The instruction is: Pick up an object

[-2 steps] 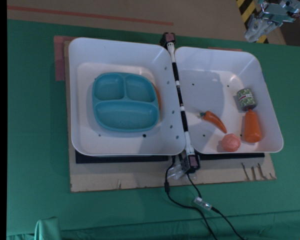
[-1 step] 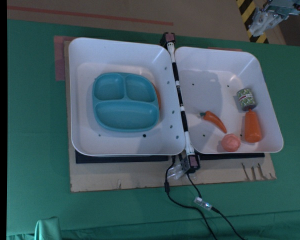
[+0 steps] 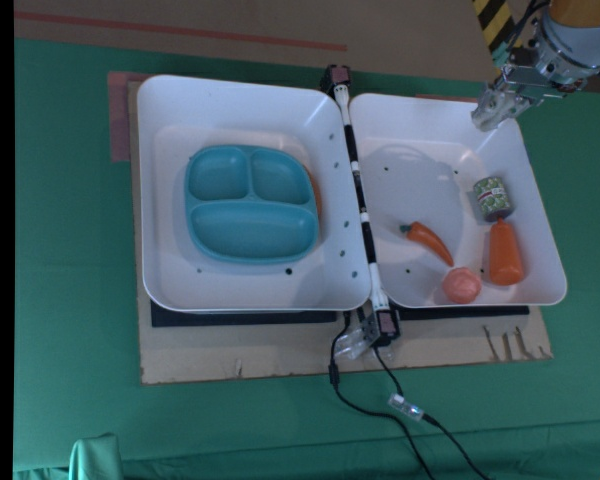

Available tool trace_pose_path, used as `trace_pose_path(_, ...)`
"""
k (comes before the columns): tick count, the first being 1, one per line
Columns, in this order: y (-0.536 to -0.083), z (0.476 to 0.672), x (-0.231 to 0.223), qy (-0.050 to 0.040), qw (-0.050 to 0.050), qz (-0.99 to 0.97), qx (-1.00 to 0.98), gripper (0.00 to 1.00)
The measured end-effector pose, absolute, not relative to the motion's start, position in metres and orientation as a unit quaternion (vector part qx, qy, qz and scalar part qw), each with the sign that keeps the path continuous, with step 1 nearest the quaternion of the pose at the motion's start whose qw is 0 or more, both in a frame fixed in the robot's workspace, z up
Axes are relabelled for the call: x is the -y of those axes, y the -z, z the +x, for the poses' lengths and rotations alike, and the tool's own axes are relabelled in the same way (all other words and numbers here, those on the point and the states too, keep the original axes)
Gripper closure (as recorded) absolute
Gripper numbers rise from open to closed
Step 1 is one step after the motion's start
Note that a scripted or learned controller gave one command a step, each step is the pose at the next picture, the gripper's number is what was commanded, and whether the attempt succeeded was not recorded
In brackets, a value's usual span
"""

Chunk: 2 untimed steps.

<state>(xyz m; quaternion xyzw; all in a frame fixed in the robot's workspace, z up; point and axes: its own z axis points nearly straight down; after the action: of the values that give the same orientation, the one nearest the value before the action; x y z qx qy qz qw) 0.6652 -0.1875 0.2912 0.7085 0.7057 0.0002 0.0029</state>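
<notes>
Two bins sit side by side on the counter (image 3: 70, 218), touching along a shared middle edge. The left bin (image 3: 165, 118) holds a divided tray (image 3: 250, 205) near its centre. The right bin (image 3: 400, 118) holds four things, all in its right and near part: a small can (image 3: 492, 197) by the right wall, a carrot (image 3: 504, 253) just nearer than the can, a round fruit (image 3: 462, 285) left of the carrot at the near wall, and a pepper (image 3: 429, 240) further left, towards the middle. The gripper (image 3: 499, 106) hangs over the far right corner of the right bin, well apart from the things. A cable (image 3: 380, 388) trails on the counter nearer than the bins.
</notes>
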Motion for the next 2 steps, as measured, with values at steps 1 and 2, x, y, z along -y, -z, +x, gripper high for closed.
trace_pose_path(1,-0.297,0.611,0.187,-0.0005,0.002,0.708,-0.706,1.0)
trace_pose_path(2,-0.304,0.538,0.187,-0.0006,0.002,0.708,-0.706,1.0)
